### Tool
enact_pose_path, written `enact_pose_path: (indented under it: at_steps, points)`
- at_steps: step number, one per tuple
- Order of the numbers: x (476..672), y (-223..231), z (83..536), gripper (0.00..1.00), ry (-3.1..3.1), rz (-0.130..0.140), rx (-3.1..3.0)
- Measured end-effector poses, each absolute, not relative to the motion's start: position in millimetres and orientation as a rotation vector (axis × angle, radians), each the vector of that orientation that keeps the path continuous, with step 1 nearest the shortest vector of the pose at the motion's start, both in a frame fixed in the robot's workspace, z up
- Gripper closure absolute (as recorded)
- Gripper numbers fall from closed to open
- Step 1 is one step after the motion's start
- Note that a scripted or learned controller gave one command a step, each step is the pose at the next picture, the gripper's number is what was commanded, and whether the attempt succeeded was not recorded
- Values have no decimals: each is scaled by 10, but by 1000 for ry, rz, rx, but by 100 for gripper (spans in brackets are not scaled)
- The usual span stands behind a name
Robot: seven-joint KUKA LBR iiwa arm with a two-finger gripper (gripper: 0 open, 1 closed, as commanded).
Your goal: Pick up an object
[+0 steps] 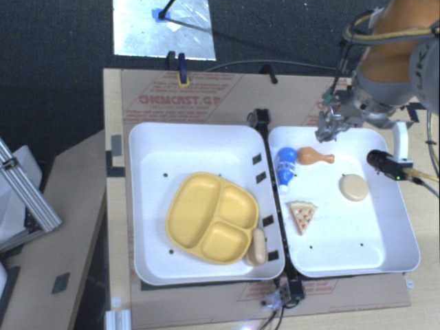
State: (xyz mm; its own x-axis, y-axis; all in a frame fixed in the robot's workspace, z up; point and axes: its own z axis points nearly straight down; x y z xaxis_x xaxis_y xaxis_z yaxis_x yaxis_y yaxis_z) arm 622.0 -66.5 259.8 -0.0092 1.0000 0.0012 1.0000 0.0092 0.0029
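My gripper (328,130) hangs over the far edge of the right bin (385,253), just above and right of a toy chicken drumstick (315,157). Nothing shows between its fingers. A blue bottle (284,165) lies against the bin's left wall, next to the drumstick. A pizza slice (302,215) rests near the bin's middle, and a round beige cookie (354,187) lies to the right. In the left bin (151,184) sits a yellow divided plate (212,216) with a small bread roll (258,246) at its lower right corner.
The arm's orange band (405,19) and grey wrist reach in from the upper right. A black cable connector (385,162) overhangs the right bin's right rim. A black divider (271,184) runs between the bins. A metal sheet (163,19) lies beyond the bench.
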Motion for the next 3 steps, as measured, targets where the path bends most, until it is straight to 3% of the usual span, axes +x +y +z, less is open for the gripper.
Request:
enact_pose_path:
  at_steps: [1,3]
  points:
    - [6410,-132,2504,100,2231,5,2210]
    - [6609,731,2402,100,2228,4,2212]
